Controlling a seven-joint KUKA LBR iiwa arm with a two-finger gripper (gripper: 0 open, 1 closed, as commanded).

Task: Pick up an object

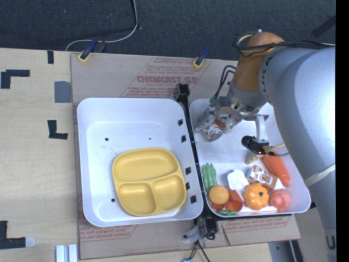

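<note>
My gripper (217, 119) is low over the far left part of the right bin (301, 190), reaching in from the right. Right under it lies a small silver thing with a red patch (211, 131), partly covered by the gripper. Whether the gripper touches it I cannot tell. Toy foods crowd the near end of this bin: a green pod (209, 176), an orange ball (218, 194), a small pumpkin (257, 195), a carrot (277, 168), a pink fruit (281, 200), a white piece (236, 179) and a red piece (235, 202).
In the left bin (92, 124) lies a yellow divided plate (147, 180), toward its near right side. The wall between the two bins (189, 141) runs just left of the gripper. The big grey arm (305, 108) overhangs the right bin's right side.
</note>
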